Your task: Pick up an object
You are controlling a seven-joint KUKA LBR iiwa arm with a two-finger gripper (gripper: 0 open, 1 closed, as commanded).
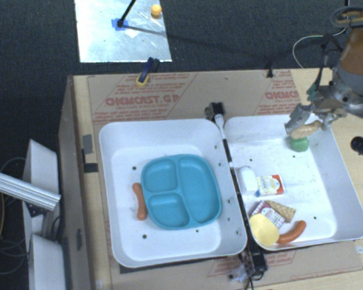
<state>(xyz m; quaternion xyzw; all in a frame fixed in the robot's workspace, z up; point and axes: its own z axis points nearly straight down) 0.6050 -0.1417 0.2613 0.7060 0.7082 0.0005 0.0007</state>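
The end effector (305, 128) hangs over the far corner of the right bin (342, 179), seemingly clamped on a pale tan object (307, 129), with a green piece (299, 143) just below it. To finish well, lift straight and slowly, keeping squeeze steady.

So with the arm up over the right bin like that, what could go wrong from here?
1. The gripper has a pale tan item between its fingers and hangs right above a small green round object; the item might slip and drop.
2. The other items, a yellow round piece and an orange sausage, crowd the right white bin's near corner, so a grab there could catch two.
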